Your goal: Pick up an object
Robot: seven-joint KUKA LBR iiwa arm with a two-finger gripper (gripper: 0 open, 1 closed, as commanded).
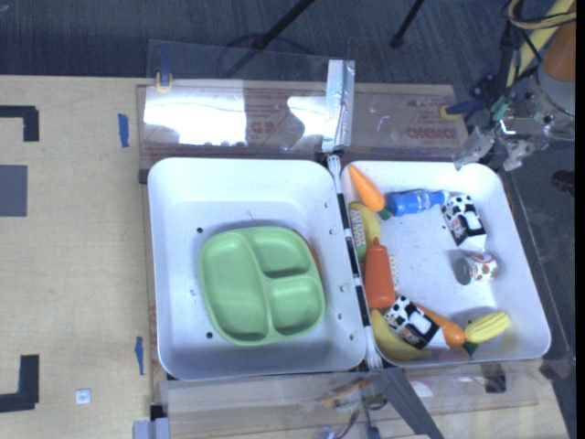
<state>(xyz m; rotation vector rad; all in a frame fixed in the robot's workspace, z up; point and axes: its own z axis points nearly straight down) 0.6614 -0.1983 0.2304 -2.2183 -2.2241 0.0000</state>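
The right bin (526, 273) holds several toys. An orange carrot (366, 188) lies at its far left, beside a blue bottle (416, 201). A black-and-white cow-print carton (463, 219) sits near the far right, with a small tipped cup (476, 268) below it. An orange bottle (378, 276) lies along the left wall. At the near side are a banana (393, 344), a second cow-print carton (409, 322), a small carrot (445, 328) and a yellow corn cob (487, 326). My gripper (482, 147) hangs over the bin's far right corner, apart from every toy.
The left bin (174, 199) holds a green divided plate (263, 283). A clear panel (242, 108) stands behind the bins. The arm, with cables (539, 12), sits at the upper right. Tan bench surface (73, 245) lies to the left.
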